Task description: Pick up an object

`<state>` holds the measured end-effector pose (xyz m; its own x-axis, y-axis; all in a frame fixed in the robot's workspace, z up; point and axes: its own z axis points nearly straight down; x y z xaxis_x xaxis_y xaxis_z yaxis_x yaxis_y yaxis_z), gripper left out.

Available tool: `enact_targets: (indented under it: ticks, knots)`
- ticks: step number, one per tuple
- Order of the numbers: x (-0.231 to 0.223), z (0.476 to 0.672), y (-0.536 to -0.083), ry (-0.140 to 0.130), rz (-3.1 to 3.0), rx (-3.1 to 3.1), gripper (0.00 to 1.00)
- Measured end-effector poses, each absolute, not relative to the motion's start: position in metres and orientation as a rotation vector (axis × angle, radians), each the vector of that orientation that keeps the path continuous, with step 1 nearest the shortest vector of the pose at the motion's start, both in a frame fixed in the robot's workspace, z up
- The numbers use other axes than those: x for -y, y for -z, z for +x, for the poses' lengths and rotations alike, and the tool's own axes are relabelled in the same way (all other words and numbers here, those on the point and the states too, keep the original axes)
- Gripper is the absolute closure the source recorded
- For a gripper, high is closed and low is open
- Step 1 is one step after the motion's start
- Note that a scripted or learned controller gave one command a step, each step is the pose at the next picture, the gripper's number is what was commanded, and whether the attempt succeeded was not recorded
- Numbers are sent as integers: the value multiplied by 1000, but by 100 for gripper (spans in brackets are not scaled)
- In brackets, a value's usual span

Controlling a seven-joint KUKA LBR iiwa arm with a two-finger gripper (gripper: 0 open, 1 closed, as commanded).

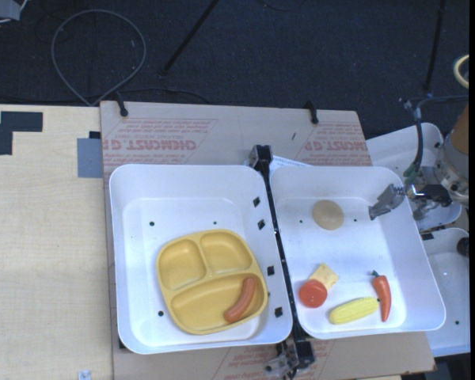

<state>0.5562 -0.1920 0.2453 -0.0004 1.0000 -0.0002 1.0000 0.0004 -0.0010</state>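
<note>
My gripper (404, 204) hangs over the right rim of the right bin (356, 182), open with nothing between its fingers. One grey finger (385, 202) reaches in over the bin's upper right part. A tan round disc (328, 214) lies a short way left of it. Along the bin's front lie a red tomato (313, 294) touching a yellow wedge (325, 275), a corn cob (353, 310) and a red chili pepper (382, 295). In the left bin (142, 188) a yellow divided plate (198, 266) carries a sausage (241, 299) in its front compartment.
The two bins meet at a black divider (271, 236) in the middle. Bare white floor shows in the middle of the right bin between the disc and the front objects. Wooden bench surface (39, 252) extends to the left; cables lie on the dark floor behind.
</note>
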Motion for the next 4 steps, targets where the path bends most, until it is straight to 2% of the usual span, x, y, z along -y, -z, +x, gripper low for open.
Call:
enact_targets:
  ticks: [1, 2, 3, 4]
  knots:
    - [196, 546, -193, -6, -2217, 2216, 0]
    - [198, 545, -129, -6, -2216, 2215, 0]
    - [197, 546, -86, -1, -2220, 2219, 0]
    - [198, 546, -98, -1, -2223, 2216, 100]
